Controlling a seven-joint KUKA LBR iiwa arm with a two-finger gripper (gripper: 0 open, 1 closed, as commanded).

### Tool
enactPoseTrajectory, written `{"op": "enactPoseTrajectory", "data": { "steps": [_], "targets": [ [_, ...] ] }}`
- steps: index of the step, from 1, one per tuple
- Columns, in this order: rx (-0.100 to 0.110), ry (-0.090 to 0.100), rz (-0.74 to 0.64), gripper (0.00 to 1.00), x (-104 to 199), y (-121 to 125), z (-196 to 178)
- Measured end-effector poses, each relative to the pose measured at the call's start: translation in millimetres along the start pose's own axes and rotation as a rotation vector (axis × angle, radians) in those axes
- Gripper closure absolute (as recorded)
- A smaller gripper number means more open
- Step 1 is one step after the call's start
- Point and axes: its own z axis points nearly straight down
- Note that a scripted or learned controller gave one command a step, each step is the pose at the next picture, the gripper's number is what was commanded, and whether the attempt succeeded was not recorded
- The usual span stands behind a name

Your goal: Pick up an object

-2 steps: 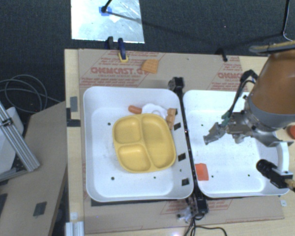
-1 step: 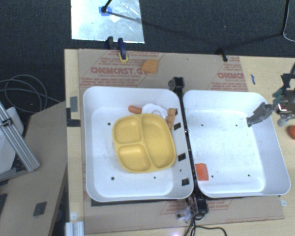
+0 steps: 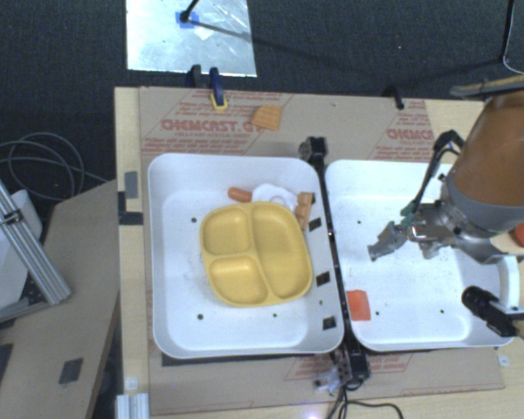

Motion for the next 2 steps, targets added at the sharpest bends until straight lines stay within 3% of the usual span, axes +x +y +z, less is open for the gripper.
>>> {"op": "enactPoseTrajectory", "data": {
  "steps": [1, 2],
  "targets": [
    [-0.023, -0.016, 0.021, 0.00, -143, -2, -129],
    [-0.007, -0.001, -0.002, 0.00, -54, 0, -112]
  ]
}}
